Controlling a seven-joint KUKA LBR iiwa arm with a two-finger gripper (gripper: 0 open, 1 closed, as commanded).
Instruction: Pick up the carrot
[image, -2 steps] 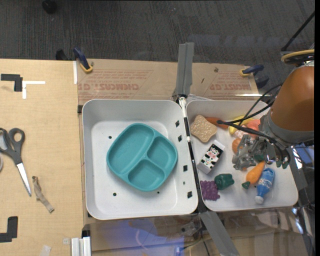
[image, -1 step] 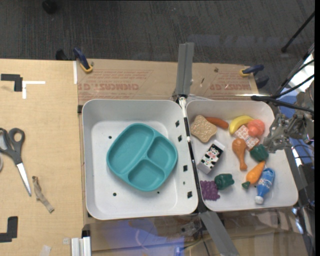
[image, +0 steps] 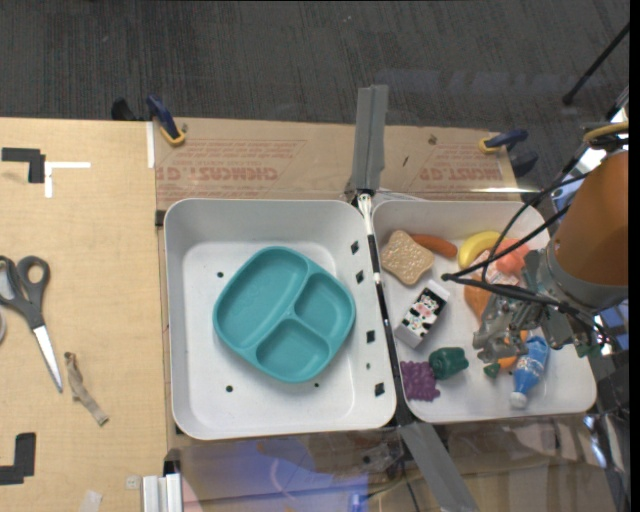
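The gripper (image: 503, 345) hangs low in the right bin (image: 575, 400), whether open or closed I cannot tell; the carrot (image: 436, 243) lies well beyond it, beside the bread slice (image: 406, 257)

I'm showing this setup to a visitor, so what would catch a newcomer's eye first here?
Probably the teal divided plate, alone in the middle of the left bin. Next, the right bin, crowded with toy food, including a carrot near its far wall beside a slice of bread. The arm's gripper hangs over that bin's right part.
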